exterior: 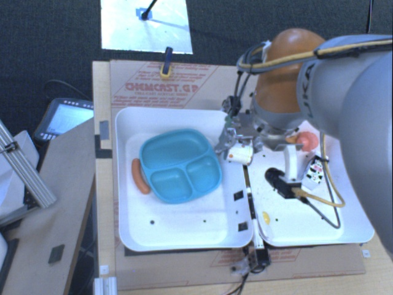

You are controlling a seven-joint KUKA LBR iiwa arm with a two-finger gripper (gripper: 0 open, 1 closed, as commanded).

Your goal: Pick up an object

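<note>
The grey arm (344, 85) is reaching in from the right and is holding its gripper (232, 141) low over the ridge where the two white bins meet, just beside the right rim of the blue divided plate (180, 165). The wrist is hiding the tip from above, so I cannot tell whether the pincer is standing apart or together, and nothing is showing clamped in it. The plate is lying flat in the left bin (184, 223), with an orange toy sausage (140, 176) lying against its left edge. In the right bin (313, 229), a pinkish-orange object (306, 140) is sitting near the far wall, partly under the arm. A small black-and-white spotted item (315, 174) is lying a little nearer the camera, and a tiny yellow piece (265, 217) is resting apart on the bare floor. As for the task, everything appears to be resting in its bin, so the pick is looking not yet done. The gripper seems to be arriving at or working on a grasp, with the plate's rim as the nearest candidate. What is remaining, as I judge it, is a secure closing on one object and a lift clear of the bin.
</note>
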